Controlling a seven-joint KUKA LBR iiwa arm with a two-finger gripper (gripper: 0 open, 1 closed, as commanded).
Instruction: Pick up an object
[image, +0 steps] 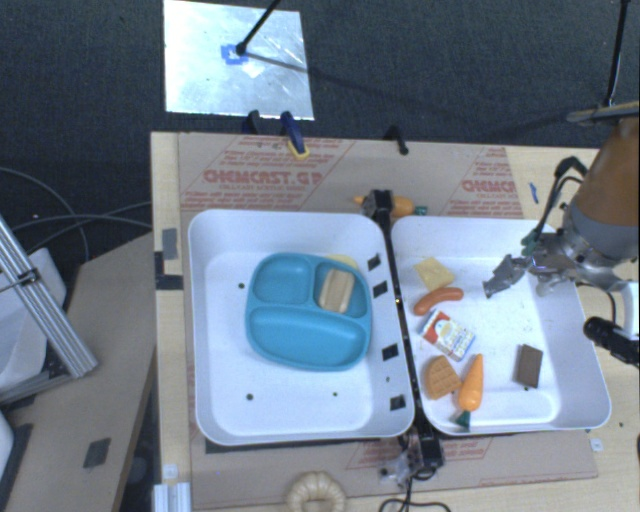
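The arm comes in from the right w/ its orange band above the wrist, and the end effector hangs over the right bin, near that bin's far right part. Its two dark fingers look spread apart, nothing between them.

Right bin contents, all loose on the floor of the bin: a pale yellow wedge toward the far left, a small sausage just below it, a red/white carton approx. mid-left, a tan cookie-like piece beside a carrot at the near-left corner, and a brown block lying apart toward the near right. The end effector is closest to the wedge and sausage but touches neither.

Left bin carries a blue divided tray at center, w/ a tan bread-like piece in its far-right compartment.

Both bins sit side by side on the cardboard-covered counter.
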